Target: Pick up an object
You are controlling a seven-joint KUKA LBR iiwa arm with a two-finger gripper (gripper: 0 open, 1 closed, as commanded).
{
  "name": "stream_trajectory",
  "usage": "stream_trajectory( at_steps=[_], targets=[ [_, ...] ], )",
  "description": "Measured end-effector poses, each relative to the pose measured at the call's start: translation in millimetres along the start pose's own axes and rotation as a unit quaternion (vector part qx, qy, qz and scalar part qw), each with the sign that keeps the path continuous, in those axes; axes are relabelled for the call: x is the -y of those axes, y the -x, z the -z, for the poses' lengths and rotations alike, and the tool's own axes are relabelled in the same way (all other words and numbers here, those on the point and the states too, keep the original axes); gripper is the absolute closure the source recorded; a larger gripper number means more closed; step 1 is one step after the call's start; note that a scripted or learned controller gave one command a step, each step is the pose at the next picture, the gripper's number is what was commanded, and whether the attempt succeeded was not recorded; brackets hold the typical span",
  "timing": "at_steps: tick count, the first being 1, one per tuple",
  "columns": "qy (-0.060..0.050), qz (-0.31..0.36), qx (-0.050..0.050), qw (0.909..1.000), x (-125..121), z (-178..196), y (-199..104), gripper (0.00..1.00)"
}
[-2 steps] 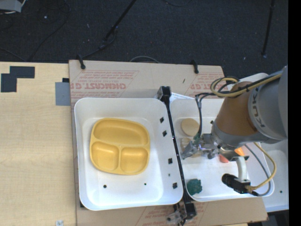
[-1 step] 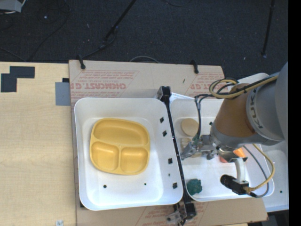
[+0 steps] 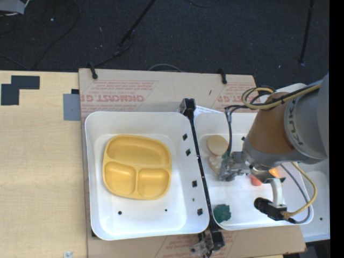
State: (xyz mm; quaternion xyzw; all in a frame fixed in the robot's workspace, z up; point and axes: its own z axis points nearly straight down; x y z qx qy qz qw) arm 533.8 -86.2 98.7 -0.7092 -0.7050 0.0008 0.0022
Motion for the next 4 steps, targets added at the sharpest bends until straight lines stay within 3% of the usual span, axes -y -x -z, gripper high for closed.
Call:
stream_trajectory(
  at_steps=[1,2,3,4],
  targets=[
    [0.002,0.003,0.001,1.0000,8.1,55.8,-4.8,1.00],
    [0.004,0.004,0.001,1.0000,-1.0,112.6,-9.2,1.00],
    [0.002,0.003,0.001,1.0000,-1.2,123.1,-8.3,1.00],
    [0.001,0.006,0.000,1.0000,-4.1,129.8,-69.7,1.00]
  ],
)
